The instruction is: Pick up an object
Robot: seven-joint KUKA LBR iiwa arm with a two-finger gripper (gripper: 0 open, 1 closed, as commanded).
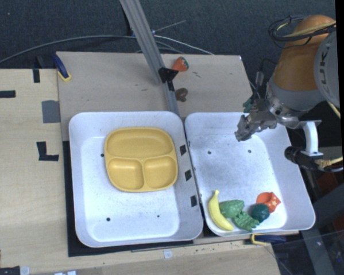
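In the right bin [231,171], toy foods cluster at the near edge: a yellow banana [217,213], a green leafy piece [232,206], another green piece [243,220], a dark teal round piece [259,212] and an orange-red piece [268,200]. My gripper [244,132] hangs over the far right part of that bin, well away from the toys. Nothing shows between its fingers.
The left bin [88,184] holds a yellow three-compartment plate [141,158]. A grey pole [147,40] rises from the bench behind the bins, with a small orange object [181,63] and a brown one [182,94] beside it. A blue-yellow clamp [61,67] sits at the far left.
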